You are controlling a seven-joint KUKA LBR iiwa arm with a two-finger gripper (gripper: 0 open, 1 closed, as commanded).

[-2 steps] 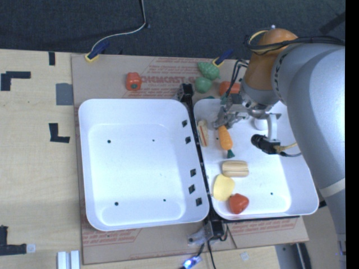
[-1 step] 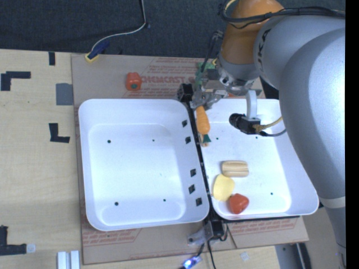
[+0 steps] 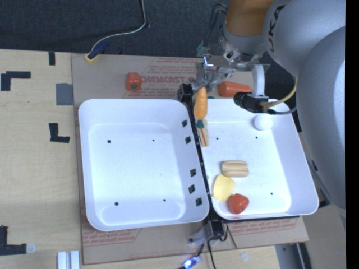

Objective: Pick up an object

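My gripper (image 3: 203, 84) hangs over the far end of the divider between the two white bins. An orange carrot-shaped piece (image 3: 200, 106) hangs upright from it, its top caught between the fingers, above the right bin's (image 3: 291, 167) far-left corner. A small brownish piece (image 3: 202, 134) lies just below it along the divider. In the right bin lie a white ball (image 3: 262, 122), a tan log-shaped piece (image 3: 234, 168), a yellow piece (image 3: 223, 187) and a red piece (image 3: 238, 203).
The left bin (image 3: 84, 116) stands beside the right one. A red-orange item (image 3: 233, 87) sits behind the gripper at the right bin's far rim. A small orange-red object (image 3: 133, 81) rests on the cardboard beyond the left bin. The arm's bulk covers the right side.
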